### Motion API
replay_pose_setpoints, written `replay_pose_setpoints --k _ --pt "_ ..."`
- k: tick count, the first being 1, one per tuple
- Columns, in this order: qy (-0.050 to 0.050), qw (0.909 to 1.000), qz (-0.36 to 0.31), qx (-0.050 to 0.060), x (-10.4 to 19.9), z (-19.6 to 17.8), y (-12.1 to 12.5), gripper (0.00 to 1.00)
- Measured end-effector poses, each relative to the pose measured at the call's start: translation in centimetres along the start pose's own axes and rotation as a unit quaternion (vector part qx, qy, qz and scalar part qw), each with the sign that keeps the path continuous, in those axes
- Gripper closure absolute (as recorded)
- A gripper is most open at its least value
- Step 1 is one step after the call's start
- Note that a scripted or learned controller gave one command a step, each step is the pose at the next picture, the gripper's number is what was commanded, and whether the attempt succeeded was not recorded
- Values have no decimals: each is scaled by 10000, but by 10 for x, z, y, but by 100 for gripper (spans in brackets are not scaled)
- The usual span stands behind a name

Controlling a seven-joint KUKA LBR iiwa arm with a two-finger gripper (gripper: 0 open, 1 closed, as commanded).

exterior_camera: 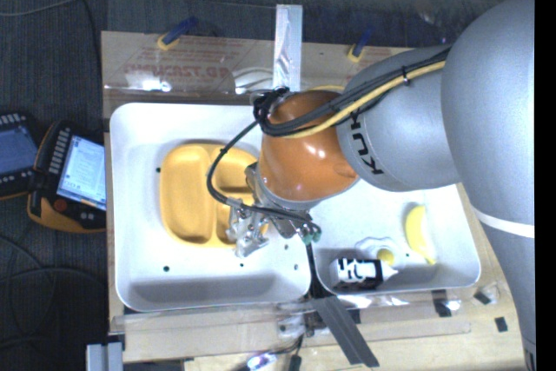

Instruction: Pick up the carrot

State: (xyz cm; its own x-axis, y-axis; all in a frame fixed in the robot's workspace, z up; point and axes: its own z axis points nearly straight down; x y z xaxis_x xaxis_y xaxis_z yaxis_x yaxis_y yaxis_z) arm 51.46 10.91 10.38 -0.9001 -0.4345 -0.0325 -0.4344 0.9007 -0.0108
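Observation:
My gripper (247, 235) hangs low inside the left white bin (139, 274), at the right edge of a yellow divided dish (193, 191) that lies on the bin floor. The orange wrist band (304, 154) and the grey arm (452, 117) cover the right part of this bin and the wall between the two bins, hiding whatever lies beneath them. Nothing shows between the gripper's tips from this angle.
The right bin (460, 274) holds a yellow banana-shaped piece (419, 230), a black and white bottle (360, 271) lying on its side and a small yellow item (383, 255). A handheld pendant (69, 178) lies left of the bench. Cables loop around the wrist.

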Motion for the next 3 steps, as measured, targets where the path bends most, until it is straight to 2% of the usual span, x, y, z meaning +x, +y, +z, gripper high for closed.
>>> replay_pose_setpoints --k 1,2,3 --pt "141 9861 -1652 -98 -40 -77 -47 100" --pt "110 9463 -3228 -126 -45 -129 -109 100" --pt "88 8629 -5050 -158 -27 -75 -183 100"
